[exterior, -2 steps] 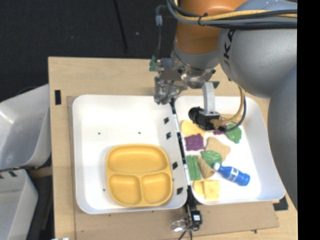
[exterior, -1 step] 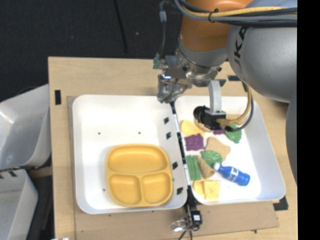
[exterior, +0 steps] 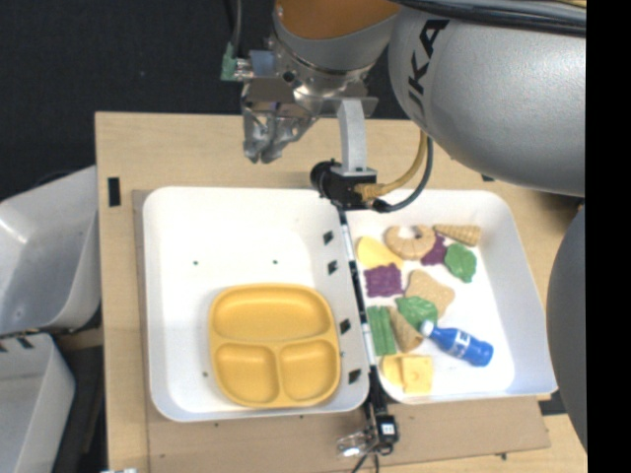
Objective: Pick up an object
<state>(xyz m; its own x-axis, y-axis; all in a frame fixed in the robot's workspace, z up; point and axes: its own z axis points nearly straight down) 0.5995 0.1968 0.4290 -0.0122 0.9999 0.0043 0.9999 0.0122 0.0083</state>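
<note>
Blue bottle [exterior: 461, 344], white label unreadable, lies cap toward upper left, lower-right frame. Gripper [exterior: 266, 141] grip state indeterminable.

Part of a brand name in large dark letters shows on the grey arm [exterior: 473, 77] at the top of the view; a "K" is legible, the rest cut off by the housing's curve. No other lettering is readable.
</note>
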